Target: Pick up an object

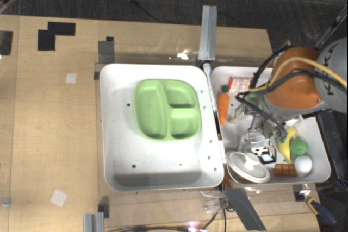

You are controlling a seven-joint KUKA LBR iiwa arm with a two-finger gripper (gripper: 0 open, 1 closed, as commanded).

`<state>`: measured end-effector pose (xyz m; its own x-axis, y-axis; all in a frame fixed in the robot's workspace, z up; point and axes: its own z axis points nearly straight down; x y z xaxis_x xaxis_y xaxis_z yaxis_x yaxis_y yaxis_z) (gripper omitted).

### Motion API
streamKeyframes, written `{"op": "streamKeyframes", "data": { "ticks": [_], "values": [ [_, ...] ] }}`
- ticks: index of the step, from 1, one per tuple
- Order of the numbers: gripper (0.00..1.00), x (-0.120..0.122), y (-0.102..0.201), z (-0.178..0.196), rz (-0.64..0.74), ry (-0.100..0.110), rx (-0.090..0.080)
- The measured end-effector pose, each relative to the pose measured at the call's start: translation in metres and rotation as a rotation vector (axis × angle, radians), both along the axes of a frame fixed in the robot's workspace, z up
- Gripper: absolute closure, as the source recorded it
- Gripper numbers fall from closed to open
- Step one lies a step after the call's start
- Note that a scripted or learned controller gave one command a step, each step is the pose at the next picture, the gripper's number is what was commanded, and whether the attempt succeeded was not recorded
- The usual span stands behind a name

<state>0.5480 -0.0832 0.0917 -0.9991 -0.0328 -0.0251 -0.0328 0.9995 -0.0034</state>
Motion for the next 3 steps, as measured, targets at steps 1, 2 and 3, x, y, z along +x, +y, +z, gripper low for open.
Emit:
{"op": "streamKeyframes", "data": {
  "ticks": [1,2,3],
  "values": [
    [0.0,-0.033,-0.026,0.005,-0.172,-0.034,0.002],
    [0.0,-0.007,-0.037,0.0,-0.215,0.003,0.006],
    [0.0,-0.053,-0.073,0.001,-0.211,-0.003,0.002]
  ]
}}
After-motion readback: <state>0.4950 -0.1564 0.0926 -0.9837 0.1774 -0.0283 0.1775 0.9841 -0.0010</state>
